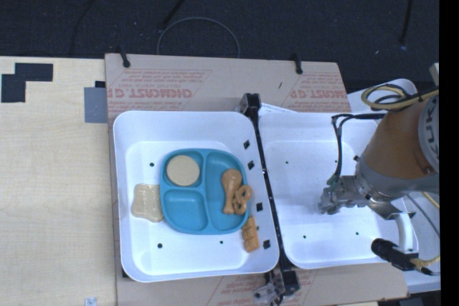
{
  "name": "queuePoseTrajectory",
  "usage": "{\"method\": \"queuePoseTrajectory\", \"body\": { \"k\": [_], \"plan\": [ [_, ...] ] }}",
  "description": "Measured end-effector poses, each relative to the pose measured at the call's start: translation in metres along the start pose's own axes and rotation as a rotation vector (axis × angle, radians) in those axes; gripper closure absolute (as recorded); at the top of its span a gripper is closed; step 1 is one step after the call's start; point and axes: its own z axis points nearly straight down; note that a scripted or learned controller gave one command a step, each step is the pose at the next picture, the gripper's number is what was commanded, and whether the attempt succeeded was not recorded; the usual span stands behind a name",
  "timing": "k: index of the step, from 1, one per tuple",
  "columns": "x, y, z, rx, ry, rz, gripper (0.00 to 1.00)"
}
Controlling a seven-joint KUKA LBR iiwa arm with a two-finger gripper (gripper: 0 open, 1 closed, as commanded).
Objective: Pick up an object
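A blue divided plate [188, 215] lies in the left bin [136, 132]. On it rest a round tan cookie [182, 170] and a tan pretzel-like piece [235, 191]. A pale bread slice [148, 202] lies just left of the plate. A small brown piece [250, 233] sits at the plate's lower right corner. My gripper [331, 202] hangs low over the floor of the right bin [301, 147], far from all these objects. Nothing shows between its fingers.
A black divider [261, 183] runs between the two bins. The arm's orange band [396, 147] and black cables [358, 118] cover the right bin's right side. Cardboard [215, 82] lies under both bins, and a wooden bench top [50, 175] extends left.
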Motion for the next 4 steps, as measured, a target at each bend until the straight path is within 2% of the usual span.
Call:
{"method": "queuePoseTrajectory", "body": {
  "k": [1, 2, 3, 4],
  "plan": [
    [-0.001, -0.01, -0.051, -0.007, -0.002, -0.002, 1.0],
    [-0.001, -0.01, -0.097, -0.008, -0.002, -0.007, 1.0],
    [0.057, -0.009, -0.106, -0.004, 0.001, -0.012, 1.0],
    [0.117, 0.002, -0.11, -0.003, 0.0, -0.013, 1.0]
  ]
}}
